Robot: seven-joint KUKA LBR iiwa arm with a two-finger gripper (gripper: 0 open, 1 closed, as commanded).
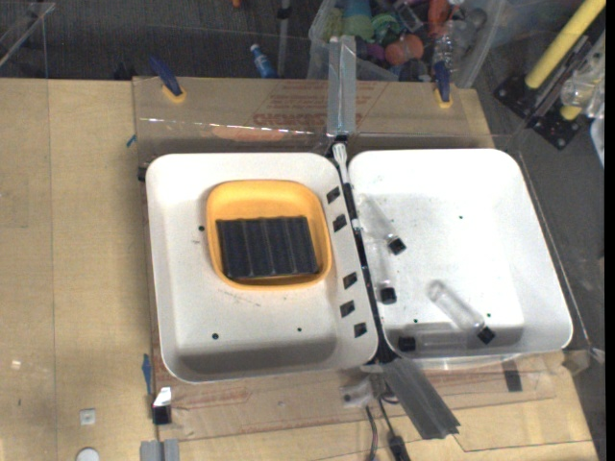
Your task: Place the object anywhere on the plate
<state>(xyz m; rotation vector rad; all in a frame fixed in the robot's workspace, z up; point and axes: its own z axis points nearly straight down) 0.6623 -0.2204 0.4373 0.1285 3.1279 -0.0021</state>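
From the camera view, looking down at a slant, the gripper's state cannot be told, nor whether it holds or touches anything. The task's thing, a dark ribbed rectangular object (267, 248), lies flat in the middle of the orange plate (220, 206), well inside its rim and with its ridges running away from the camera. The plate sits in the left bin (183, 334), a little toward that bin's far side. The right bin (500, 200) touches the left one along a central seam, where a row of small black marks runs down the edge. In the right bin lie what look like two clear tubes with black ends, one near the seam (382, 230) and one toward the near right corner (454, 307); a couple more small black bits sit near the seam, too small to name. Both bins rest on a pale wooden bench (67, 257), with a clear sheet behind them held by two blue clamps, one at the left (171, 83) and one at the right (441, 83). Beyond the bench stands one clear box of coloured toys (404, 12), and one yellow tube (573, 29) slants across the far right corner.
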